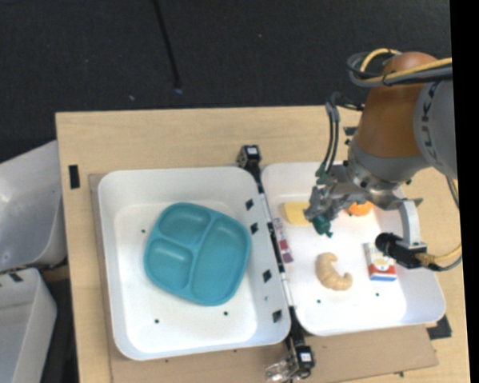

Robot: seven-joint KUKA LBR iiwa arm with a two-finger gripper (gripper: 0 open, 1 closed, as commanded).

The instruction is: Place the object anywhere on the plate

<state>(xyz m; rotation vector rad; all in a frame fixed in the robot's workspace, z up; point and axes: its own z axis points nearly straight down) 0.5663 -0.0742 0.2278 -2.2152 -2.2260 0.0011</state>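
Observation:
A teal divided plate [198, 253] lies in the left bin [126, 329]. In the right bin [421, 301], my gripper [319, 221] hangs low beside the right end of a yellow block [295, 212], near the bin's upper left. A tan croissant [333, 271] lies below the gripper, apart from it. An orange piece [358, 209] peeks out from under the wrist. The view shows nothing held by the gripper.
A small red, white and blue carton [380, 266] sits right of the croissant. A black fitting with a cable [399, 249] sticks out from the wrist above it. The divider [271, 241] between the bins runs left of the gripper.

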